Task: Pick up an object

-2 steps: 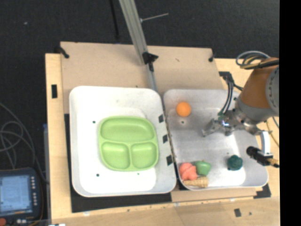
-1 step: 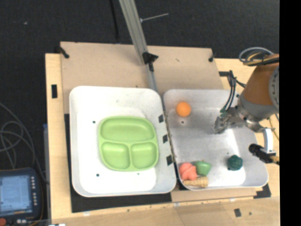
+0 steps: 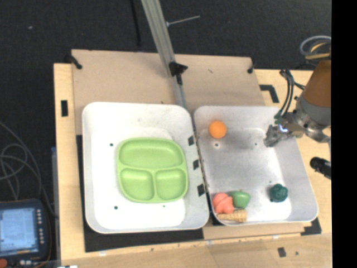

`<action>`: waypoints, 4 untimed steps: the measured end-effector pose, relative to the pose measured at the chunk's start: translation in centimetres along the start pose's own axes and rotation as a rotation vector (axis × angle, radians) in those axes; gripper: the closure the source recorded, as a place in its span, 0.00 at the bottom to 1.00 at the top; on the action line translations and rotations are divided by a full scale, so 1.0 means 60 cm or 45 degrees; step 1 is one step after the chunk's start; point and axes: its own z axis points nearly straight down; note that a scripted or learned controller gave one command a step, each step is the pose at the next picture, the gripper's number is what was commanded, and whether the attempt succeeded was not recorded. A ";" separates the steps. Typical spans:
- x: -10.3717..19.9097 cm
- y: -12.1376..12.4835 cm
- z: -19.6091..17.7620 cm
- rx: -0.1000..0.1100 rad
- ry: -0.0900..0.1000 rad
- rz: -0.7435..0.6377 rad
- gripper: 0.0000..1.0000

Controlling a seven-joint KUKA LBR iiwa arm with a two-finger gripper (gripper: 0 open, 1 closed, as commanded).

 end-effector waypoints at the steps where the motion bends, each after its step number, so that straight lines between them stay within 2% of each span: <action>1: 0.009 -0.001 -0.103 -0.001 0.001 -0.003 1.00; 2: 0.007 0.000 -0.091 0.009 0.001 -0.004 1.00; 4: 0.165 0.052 -0.096 0.006 0.004 -0.006 1.00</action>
